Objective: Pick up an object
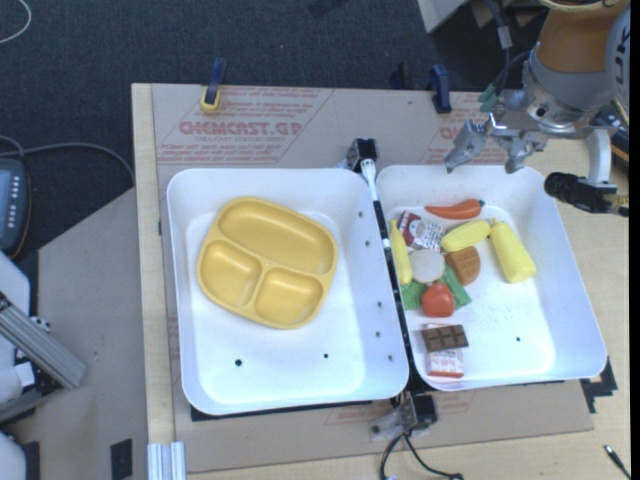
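Near edge of counter (300, 438): cables + a clip at the seam btw the two bins.

Right bin (560, 338), near corner: chocolate bar (444, 337) w/ a red-white packet (446, 364) just beyond its near end, both apart from the main pile. Mid-bin cluster, packed tight: tomato (437, 300) on smth green, white round piece (428, 266), brown bread-like piece (463, 265), corn cob (401, 258) along the left wall, yellow bottle (511, 251) on the right, banana-ish yellow piece (465, 235), red-white snack pack (421, 232), chili (453, 209) farthest. Right half of bin floor bare.

Left bin (190, 318): one yellow divided plate (265, 261), 3 compartments, nothing in them.

Far: claw (488, 150) hangs over far rim of right bin, fingers spread apart, nothing btw them. Not yet over any item.

Step in hand, as I judge: approach + choose target. Best bets = yellow bottle or chocolate bar, since each has free room on at least one side; cluster middle risks nudging neighbours or a double grab. For the bottle, come toward near side, turn fingers across its short width, drop straight down, close only once fingers straddle it. Chili is closest to claw but thin, low, may slip.
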`<state>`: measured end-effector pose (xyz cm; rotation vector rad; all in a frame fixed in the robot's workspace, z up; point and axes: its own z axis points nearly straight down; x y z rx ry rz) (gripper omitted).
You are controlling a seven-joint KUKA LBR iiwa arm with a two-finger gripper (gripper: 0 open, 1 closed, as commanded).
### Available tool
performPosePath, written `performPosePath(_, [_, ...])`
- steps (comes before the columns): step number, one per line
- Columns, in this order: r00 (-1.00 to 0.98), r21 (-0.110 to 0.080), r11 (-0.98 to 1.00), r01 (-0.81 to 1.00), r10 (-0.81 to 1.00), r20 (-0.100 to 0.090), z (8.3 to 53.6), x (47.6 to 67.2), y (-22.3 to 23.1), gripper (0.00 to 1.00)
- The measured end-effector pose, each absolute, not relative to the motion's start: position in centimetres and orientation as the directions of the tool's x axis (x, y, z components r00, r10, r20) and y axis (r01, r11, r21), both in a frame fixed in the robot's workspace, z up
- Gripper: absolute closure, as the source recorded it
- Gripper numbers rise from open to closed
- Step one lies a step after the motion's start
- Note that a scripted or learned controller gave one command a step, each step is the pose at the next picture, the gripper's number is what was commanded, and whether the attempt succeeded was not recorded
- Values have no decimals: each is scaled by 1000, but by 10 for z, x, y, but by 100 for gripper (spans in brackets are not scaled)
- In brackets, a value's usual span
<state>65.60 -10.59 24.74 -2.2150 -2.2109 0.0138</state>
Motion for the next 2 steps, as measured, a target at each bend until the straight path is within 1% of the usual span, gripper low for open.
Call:
performPosePath(1, [0,-1,0,1000,1000,1,256,658,-106,0])
performPosePath(2, [0,-7,0,1000,1000,1,192,657,-105,0])
